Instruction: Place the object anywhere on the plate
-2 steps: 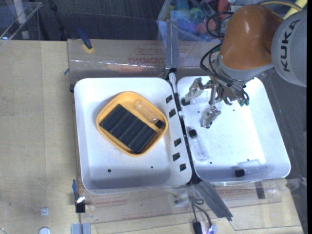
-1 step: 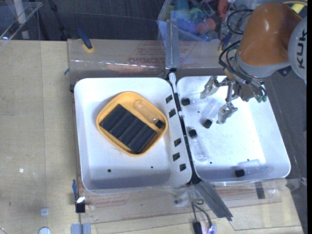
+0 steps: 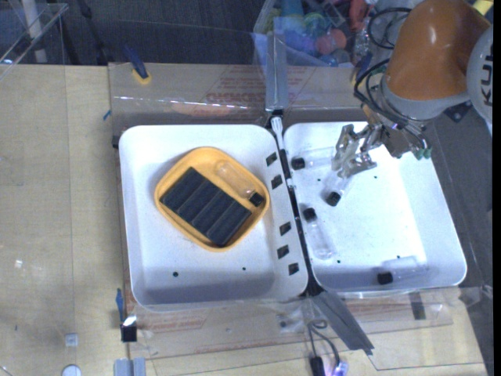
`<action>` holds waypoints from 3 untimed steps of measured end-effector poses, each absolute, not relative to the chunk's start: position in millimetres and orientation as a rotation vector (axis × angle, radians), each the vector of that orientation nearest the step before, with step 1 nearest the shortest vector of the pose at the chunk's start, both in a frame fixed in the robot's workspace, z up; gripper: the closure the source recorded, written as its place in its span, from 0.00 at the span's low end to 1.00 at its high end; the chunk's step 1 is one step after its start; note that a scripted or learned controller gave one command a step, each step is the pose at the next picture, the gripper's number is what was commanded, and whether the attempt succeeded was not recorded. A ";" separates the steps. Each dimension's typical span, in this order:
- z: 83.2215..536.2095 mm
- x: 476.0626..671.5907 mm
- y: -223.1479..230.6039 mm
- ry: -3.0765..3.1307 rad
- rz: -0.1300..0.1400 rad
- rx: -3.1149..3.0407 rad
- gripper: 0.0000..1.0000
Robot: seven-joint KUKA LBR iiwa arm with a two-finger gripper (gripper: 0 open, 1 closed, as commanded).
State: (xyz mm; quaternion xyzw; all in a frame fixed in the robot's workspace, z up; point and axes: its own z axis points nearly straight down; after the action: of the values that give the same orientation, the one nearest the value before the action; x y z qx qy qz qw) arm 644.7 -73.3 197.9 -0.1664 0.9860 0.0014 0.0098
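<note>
Two white bins (image 3: 156,280) on wooden bench (image 3: 55,210)

Showed a yellow-orange plate (image 3: 177,180) bearing a black ridged slab (image 3: 203,204) marked with parallel dark grooves. Sat inside a white left bin (image 3: 149,272), beside a white right bin (image 3: 438,233) dotted with small black pieces (image 3: 332,198). Rested on a pale tan wood-grain table (image 3: 55,210). Carried an orange band (image 3: 430,49) above silvery metal at the gripper (image 3: 350,157). Held blue, green and red items in a clear box (image 3: 313,22).
</note>
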 end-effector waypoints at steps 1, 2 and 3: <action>209.0 668.5 -74.8 3.043 0.001 -0.738 1.00; 235.6 668.5 -74.1 2.922 0.000 -1.124 1.00; 220.2 667.7 -83.9 2.706 0.003 -1.586 1.00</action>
State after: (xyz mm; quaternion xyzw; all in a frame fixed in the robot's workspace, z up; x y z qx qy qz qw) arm 667.7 -83.9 220.2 -0.5056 0.8628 0.0010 0.0029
